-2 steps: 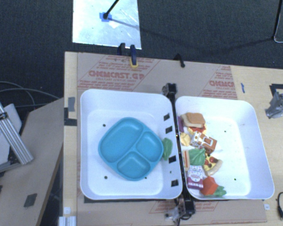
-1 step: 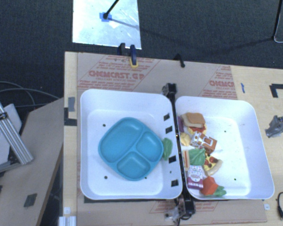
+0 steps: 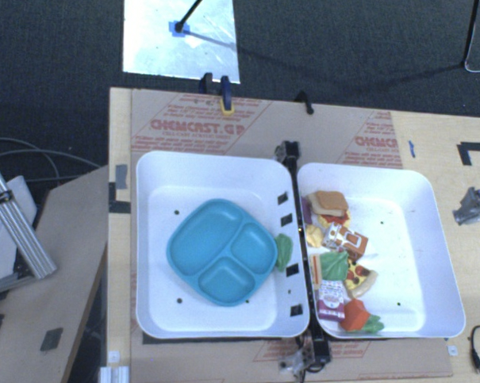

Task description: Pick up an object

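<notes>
On the bench below the overhead camera, two white bins sit side by side on a brown printed sheet (image 3: 187, 127), their inner walls touching down the middle.

The left bin (image 3: 217, 163) holds a blue divided plate (image 3: 221, 252), lying flat and turned at an angle, with three compartments facing up. A small green piece (image 3: 283, 250) lies just beside the plate's right edge, against the bin's inner wall.

The right bin (image 3: 430, 191) has the things to be picked, all crowded along its left wall while the rest of its floor is bare. At the far end of that row lies a toy sandwich (image 3: 328, 202). Just nearer is a red and white packet (image 3: 346, 240), then a green leafy piece (image 3: 336, 266) touching a pizza slice (image 3: 362, 280). A small printed carton (image 3: 331, 294) lies below those, and at the near corner sits a red piece with green leaves (image 3: 357, 316). None of them is lifted.

The gripper (image 3: 472, 205) shows as a grey shape at the picture's right side, outside the right bin's rim and well apart from the pile of toy food. Nothing is held in it that I can see, and whether it is spread or closed up I cannot tell from this angle.
</notes>
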`<state>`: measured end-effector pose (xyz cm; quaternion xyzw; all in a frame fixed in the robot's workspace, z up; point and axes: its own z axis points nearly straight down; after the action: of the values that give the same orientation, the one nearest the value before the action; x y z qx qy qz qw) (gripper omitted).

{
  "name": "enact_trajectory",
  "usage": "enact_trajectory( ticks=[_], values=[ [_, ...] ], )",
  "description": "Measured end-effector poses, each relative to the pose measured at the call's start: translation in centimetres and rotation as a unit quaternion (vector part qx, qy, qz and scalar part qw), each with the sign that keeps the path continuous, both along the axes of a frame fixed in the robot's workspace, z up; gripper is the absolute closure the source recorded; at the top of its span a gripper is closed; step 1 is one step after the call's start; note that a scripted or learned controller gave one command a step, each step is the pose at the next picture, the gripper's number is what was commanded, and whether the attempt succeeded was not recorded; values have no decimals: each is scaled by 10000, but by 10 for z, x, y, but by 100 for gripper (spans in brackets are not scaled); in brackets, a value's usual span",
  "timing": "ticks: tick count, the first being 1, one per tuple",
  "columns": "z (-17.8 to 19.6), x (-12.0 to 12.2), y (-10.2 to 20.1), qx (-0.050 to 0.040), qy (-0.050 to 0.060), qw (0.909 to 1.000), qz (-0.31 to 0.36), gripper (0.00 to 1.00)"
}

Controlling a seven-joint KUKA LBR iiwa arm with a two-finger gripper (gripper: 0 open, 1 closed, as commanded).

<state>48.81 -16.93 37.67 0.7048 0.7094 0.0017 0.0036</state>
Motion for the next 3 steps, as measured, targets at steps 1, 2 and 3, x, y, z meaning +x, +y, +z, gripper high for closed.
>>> enact_trajectory(
  ticks=[1, 2, 3],
  values=[
    [11, 1, 0, -4, -15, 10000, 20, 100],
    [-89, 30, -34, 13, 57, 10000, -37, 100],
    [-121, 71, -37, 4, 20, 10000, -2, 100]
  ],
)
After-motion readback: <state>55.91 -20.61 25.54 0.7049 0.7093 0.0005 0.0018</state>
